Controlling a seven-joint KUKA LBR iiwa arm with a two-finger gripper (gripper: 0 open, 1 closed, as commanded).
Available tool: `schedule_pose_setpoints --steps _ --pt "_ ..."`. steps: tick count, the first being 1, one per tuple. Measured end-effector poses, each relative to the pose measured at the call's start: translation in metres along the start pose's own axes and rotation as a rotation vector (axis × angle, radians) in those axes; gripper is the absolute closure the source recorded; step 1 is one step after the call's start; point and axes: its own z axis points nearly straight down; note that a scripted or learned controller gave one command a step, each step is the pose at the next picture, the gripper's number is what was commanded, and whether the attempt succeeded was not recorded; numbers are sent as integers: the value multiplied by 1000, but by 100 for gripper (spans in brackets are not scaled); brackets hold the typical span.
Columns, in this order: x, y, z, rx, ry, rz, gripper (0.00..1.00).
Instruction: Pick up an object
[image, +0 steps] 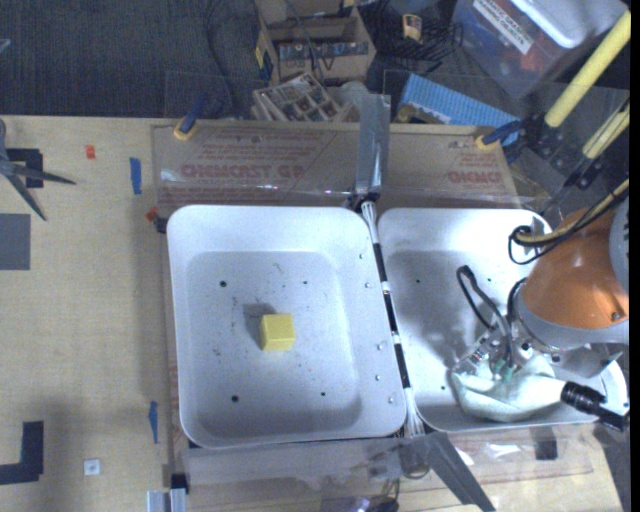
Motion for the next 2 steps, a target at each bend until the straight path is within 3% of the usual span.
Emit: schedule_pose_setpoints --steps 1,2 --pt "15 13 0 0 -1 -305 100" --pt "14 14 -94 3 11 -422 100"
